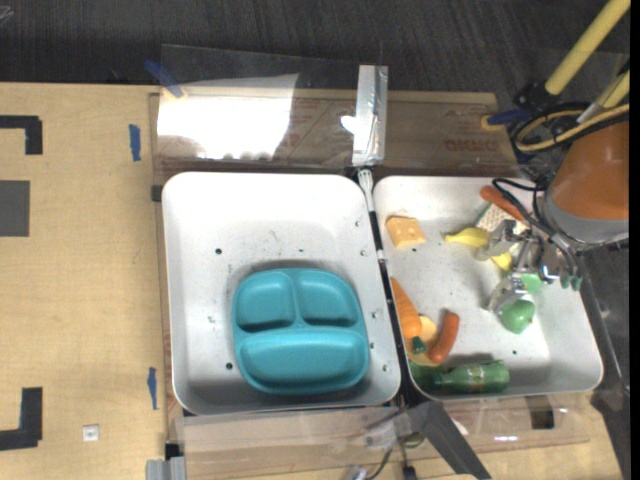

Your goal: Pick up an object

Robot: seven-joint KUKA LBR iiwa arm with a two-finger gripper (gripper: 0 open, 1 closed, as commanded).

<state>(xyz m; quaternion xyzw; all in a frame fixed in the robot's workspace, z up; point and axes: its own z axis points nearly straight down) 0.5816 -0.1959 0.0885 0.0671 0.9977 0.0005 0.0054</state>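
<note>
Above the right bin (570, 368), metal claw (515, 293) over round green toy (518, 315), grip indiscernible.

green round toy (517, 314) – right bin, near right wall, just under gripper tip | red sausage (446, 335) – tilted, beside carrot (404, 308) | green bottle (470, 375) – lying flat along front wall

Both white bins (190, 218) look like smooth plastic with a soft sheen, speckled with small dark marks. The teal divided tray (298, 330) is matt, smooth plastic. The bench (80, 268) has a matt, cardboard-like brown surface. The green bottle (470, 375) looks glossy. A clear plastic sheet (230, 118) behind the bins glares brightly.
</note>
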